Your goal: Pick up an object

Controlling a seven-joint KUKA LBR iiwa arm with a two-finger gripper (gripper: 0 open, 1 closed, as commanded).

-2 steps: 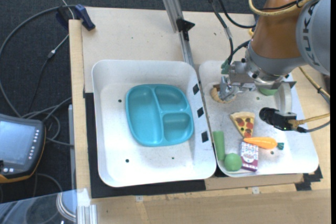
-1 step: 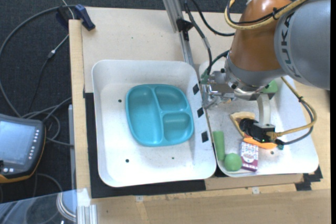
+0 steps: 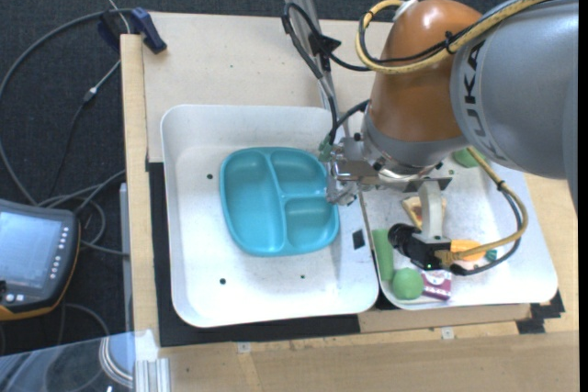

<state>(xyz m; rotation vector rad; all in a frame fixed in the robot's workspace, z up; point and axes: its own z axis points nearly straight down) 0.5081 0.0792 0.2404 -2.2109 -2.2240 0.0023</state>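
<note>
We judge this the approach step. Our arm (image 3: 432, 87) hangs over the seam between the 2 bins, its gripper (image 3: 342, 184) at the right edge of the blue tray (image 3: 276, 202) in the left bin (image 3: 184, 197). We cannot tell the claw's state. Next we need a clean descent onto 1 object.

Teal divided plate (image 3: 276, 200): smooth glossy plastic. White bins (image 3: 188, 197): matt plastic. Tabletop (image 3: 220, 60): pale, matt, wood-like board.
</note>
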